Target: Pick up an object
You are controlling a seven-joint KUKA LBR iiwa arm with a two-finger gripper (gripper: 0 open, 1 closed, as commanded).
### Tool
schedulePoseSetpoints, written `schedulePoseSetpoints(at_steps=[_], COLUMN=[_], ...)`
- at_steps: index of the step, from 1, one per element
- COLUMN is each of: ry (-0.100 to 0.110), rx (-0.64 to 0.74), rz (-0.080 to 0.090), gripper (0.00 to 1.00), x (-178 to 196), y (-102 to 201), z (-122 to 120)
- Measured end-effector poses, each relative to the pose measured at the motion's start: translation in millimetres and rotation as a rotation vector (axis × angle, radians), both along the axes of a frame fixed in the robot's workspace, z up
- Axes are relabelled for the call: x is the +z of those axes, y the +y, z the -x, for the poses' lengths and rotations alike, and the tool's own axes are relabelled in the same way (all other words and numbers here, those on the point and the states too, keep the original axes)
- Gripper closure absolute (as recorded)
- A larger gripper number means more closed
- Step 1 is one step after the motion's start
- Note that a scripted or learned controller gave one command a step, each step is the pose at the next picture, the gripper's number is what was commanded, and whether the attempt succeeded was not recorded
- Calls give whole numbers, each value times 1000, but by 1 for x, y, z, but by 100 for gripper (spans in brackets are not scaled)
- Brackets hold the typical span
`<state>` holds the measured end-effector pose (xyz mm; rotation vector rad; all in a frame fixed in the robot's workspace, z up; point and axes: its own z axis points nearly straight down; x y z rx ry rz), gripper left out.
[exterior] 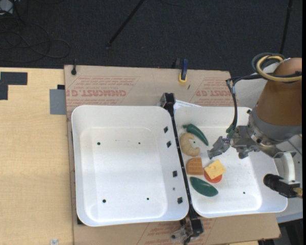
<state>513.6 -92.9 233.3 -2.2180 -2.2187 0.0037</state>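
Arm: grey body with orange band reaches in from the right, over the right bin (255,200).
Gripper (218,148): hangs low above the right bin, just over the yellow block; whether it is parted or closed cannot be told, and nothing is seen held.
Yellow block (215,168): rests on a red piece, mid-bin.
Croissant (189,143): near the divider, beside a green pepper (196,132).
Toast slice (195,166): touching the yellow block's left.
Green leaf shape (203,187): below them.
Left bin (81,152): white, alongside.
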Motion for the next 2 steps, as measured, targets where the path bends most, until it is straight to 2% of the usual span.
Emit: schedulePoseSetpoints(at_steps=[1,2], ry=[6,1], rx=[-4,-8], rz=[0,0], gripper=[0,100], x=[-149,-132], y=[-31,-32], z=[20,18])
